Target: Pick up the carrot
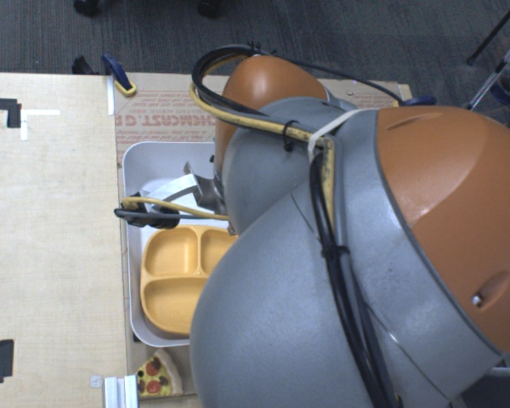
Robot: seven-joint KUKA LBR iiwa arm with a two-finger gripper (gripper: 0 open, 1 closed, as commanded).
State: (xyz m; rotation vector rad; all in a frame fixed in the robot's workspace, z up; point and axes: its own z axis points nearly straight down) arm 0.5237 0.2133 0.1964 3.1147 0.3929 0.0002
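Reaching in over the bench, the arm (357,253) hangs so close under the camera that its grey body and orange bands cover most of the right half. Only a bit of the gripper (202,192) peeks out past the wrist, low inside the white bin (134,228), and whether it is released or clenched on anything I cannot tell. A black cable loop (149,217) sticks out just beside it, likely slack needed for wrist travel. Just below the gripper in the picture lies a yellow divided tray (174,279) in the same bin. The carrot cannot be made out; it may lie under the arm. Beyond the tray, outside the bin, sits a toy pizza slice (155,376).
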